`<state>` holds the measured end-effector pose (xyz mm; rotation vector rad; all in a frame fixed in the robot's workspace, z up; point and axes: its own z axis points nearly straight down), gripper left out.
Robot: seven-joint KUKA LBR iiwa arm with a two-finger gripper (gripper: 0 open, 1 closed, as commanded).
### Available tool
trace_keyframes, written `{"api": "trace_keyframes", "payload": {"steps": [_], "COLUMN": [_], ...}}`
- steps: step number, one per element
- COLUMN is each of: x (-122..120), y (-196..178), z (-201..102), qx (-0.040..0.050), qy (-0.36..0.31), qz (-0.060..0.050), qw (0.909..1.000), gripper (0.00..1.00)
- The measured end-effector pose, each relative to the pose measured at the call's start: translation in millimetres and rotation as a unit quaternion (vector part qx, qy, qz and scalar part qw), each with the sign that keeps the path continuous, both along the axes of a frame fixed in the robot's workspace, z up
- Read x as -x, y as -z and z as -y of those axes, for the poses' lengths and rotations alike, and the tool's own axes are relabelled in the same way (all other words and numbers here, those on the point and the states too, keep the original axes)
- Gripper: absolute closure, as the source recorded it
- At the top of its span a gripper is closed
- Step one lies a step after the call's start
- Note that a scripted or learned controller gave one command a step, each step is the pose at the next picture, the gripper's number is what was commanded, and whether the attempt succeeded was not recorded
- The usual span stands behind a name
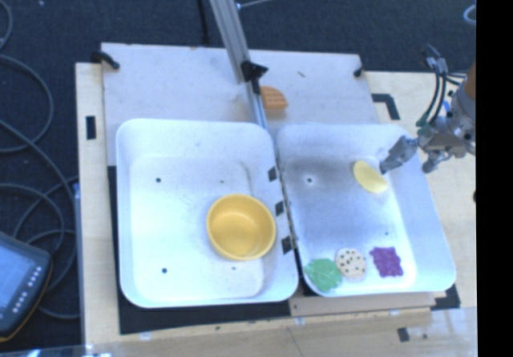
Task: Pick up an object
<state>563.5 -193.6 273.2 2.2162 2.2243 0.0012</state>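
Camera view: fingers (410, 153) spread open over right bin's (417, 211) far right edge, gripping nothing; yellow disc (370, 176) lies just beside them.

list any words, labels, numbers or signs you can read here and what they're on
None: no readable text.
The screen at the lower left edge shows faint marks, too small and blurred to read.
The yellow bowl, the yellow disc, the green piece, the spotted cookie and the purple piece carry no lettering; the cookie's dots are only a pattern.
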Motion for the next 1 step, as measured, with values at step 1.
{"api": "trace_keyframes", "payload": {"steps": [1], "x": [0.0], "y": [0.0], "z": [-0.1], "qx": [-0.0001], "qy": [0.0], "qz": [0.0], "qw": [1.0], "gripper": [0.0]}}
